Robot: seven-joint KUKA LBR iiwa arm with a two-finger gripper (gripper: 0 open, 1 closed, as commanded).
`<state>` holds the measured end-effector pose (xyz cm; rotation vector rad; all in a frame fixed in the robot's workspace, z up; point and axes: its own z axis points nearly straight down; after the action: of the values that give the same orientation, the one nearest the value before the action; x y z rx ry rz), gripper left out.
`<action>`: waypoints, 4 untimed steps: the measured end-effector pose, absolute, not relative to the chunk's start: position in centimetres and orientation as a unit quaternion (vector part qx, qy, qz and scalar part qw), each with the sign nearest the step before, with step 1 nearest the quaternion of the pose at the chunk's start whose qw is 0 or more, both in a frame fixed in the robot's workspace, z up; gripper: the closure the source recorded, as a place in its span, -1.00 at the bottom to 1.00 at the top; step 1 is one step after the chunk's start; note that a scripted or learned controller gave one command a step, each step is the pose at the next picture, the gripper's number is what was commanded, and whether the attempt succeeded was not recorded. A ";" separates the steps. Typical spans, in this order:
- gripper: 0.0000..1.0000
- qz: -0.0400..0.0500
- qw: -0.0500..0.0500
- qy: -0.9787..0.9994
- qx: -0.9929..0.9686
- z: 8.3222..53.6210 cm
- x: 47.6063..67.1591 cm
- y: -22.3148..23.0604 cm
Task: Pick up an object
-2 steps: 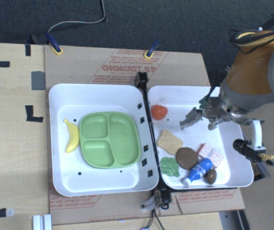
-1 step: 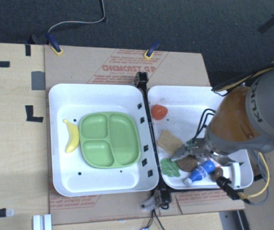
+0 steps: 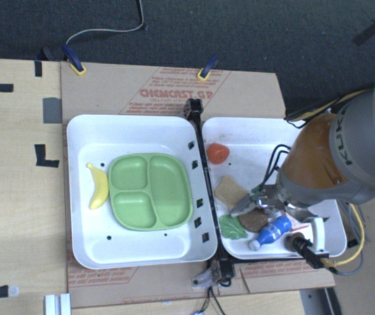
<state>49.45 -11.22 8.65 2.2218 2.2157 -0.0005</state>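
Note:
In the right bin (image 3: pixel 253 126) lie a red-orange round object (image 3: pixel 218 153), a tan flat piece (image 3: pixel 229 190), a green soft item (image 3: pixel 232 227), a brown item (image 3: pixel 253 219) and a blue-and-white bottle (image 3: pixel 272 233). My gripper (image 3: pixel 252 203) hangs low over the middle of this pile, between the tan piece and the brown item. Its metal fingers (image 3: pixel 242 207) point left toward the tan piece. No object shows clearly between them. The arm's grey and orange wrist (image 3: pixel 318 163) covers the bin's right part.
The left bin (image 3: pixel 82 133) holds a green divided plate (image 3: pixel 151 190) and a yellow banana (image 3: pixel 98 186) beside it on the left. A black divider clip (image 3: pixel 194 108) sits between the bins. Cables (image 3: pixel 305 248) trail at the right bin's front corner.

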 end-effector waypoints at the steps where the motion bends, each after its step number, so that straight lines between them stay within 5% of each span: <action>1: -1.00 0.000 0.001 0.707 0.707 8.6 52.0 -10.2; 3: -1.00 -0.001 -0.001 0.707 0.707 9.1 48.3 -11.0; 4: -1.00 -0.001 0.000 0.707 0.708 8.6 49.9 -10.1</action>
<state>49.90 -10.06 8.62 2.2227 2.2193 -0.0019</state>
